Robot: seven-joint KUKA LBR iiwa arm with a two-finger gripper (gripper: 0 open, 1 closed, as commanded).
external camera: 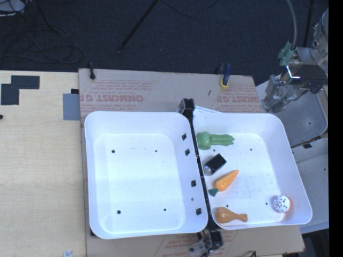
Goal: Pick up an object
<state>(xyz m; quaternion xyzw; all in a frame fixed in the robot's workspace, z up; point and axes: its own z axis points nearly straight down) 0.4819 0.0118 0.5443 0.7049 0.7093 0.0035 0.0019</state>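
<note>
The pincer hangs at the frame's upper right, just past the right bin's far corner — I cannot tell its state. Every candidate lies in that bin, mostly crowded against the divider: green toy, black block, carrot, orange gourd. The white ball sits apart at lower right — likely the easiest target.
</note>
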